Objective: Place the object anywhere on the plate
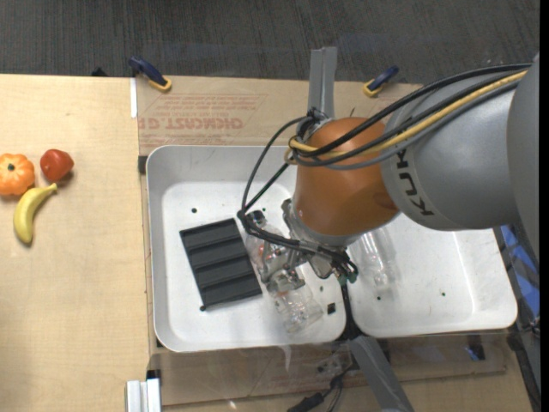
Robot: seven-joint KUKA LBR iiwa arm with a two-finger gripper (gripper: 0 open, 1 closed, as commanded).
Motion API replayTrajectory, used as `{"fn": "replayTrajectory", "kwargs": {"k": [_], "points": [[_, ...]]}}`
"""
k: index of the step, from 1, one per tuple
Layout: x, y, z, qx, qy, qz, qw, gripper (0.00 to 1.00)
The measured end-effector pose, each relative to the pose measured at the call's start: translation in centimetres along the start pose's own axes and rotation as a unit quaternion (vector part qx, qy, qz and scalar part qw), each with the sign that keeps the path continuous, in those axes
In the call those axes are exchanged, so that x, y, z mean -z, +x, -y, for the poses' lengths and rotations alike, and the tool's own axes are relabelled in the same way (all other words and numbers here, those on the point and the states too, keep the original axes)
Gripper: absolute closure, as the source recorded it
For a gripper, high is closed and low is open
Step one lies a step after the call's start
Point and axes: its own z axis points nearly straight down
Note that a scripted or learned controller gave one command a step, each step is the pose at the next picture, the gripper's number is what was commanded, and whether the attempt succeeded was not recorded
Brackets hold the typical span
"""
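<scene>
Grey arm [463,161] with its orange band [343,178] hangs over the left bin [171,316], covering that bin's right part. Right bin [463,307] touches the left bin's right edge. Black ribbed plate [220,263] lies tilted on the left bin's floor, left of centre. Clear plastic object [296,303] lies in the left bin just right of the plate, near the front-right corner. Gripper [287,264] sits over the left bin, directly above that object; grip state: can't tell. Banana [30,213], tomato [57,165], orange fruit [15,175] lie on the bench well left of the left bin.
</scene>
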Motion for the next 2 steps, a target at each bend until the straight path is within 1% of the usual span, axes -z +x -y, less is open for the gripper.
{"fn": "replayTrajectory", "kwargs": {"k": [1, 2], "points": [[10.8, -5.3, 5.3, 0.033, 0.001, 0.002, 0.9994, 1.0], [6.9, -8.4, 5.1, 0.262, 0.0, 0.001, 0.9649, 1.0]]}}
